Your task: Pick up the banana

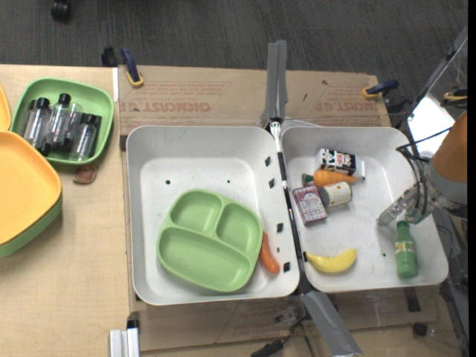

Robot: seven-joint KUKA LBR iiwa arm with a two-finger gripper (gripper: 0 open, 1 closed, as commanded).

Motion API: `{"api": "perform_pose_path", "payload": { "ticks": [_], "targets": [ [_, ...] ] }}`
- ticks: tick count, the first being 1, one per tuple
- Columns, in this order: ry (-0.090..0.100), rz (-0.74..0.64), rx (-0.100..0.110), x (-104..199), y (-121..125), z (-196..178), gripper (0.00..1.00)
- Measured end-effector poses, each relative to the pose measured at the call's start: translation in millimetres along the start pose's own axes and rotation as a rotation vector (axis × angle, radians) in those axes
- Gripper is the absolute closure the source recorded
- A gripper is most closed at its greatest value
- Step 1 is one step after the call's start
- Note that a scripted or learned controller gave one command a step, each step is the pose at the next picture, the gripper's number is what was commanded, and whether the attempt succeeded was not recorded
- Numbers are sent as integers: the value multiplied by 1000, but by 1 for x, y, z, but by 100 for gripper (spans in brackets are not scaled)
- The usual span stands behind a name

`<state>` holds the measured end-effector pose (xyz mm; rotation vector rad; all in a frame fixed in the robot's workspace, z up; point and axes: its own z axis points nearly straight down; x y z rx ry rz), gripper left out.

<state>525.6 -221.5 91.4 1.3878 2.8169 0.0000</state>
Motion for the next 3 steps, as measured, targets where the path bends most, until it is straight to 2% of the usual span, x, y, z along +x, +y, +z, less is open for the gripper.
{"api": "perform_pose_path", "payload": {
  "ticks": [1,2,3],
  "targets": [
    [1,-103,0,48,18,0,100],
    [0,-114,-1,40,22,0,100],
    [-1,60,0,-27,34,-1,100]
  ]
}}
